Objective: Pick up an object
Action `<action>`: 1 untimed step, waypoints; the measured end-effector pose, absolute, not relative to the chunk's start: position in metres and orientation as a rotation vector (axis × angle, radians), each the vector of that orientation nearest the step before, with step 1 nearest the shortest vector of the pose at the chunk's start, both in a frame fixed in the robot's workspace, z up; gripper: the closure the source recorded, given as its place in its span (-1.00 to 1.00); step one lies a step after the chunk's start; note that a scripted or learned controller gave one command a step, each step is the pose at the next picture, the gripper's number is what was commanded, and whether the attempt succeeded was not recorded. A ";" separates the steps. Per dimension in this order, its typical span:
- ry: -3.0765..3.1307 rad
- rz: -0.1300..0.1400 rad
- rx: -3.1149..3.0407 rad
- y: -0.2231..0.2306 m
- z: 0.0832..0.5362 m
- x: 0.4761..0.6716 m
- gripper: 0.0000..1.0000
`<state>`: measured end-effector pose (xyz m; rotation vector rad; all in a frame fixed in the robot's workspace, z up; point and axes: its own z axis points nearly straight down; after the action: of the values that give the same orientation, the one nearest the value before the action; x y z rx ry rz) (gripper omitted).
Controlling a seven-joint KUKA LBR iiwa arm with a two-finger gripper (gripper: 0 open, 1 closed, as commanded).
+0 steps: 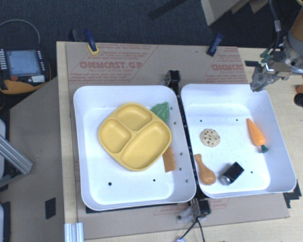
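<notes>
The right bin (278, 183) holds a round cookie (210, 137), an orange carrot (255, 133) near its right wall, a tan drumstick-shaped piece (205, 170) and a small black block (232, 172) at the front. My gripper (258, 82) hangs over the bin's back right corner, well behind the carrot and apart from every object. Nothing shows between its tips.
The left bin (91, 185) carries a yellow divided plate (135, 142), a green leafy piece (161, 111) at its back right edge and an orange-brown slab (168, 161) by the inner wall. A screened device (21, 64) sits off the bench at left.
</notes>
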<state>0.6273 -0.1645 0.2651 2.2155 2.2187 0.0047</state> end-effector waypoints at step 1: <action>2.229 -0.001 2.218 -0.108 0.256 0.618 1.00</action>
<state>0.6180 -0.1077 0.2557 2.2185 2.2292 -0.0008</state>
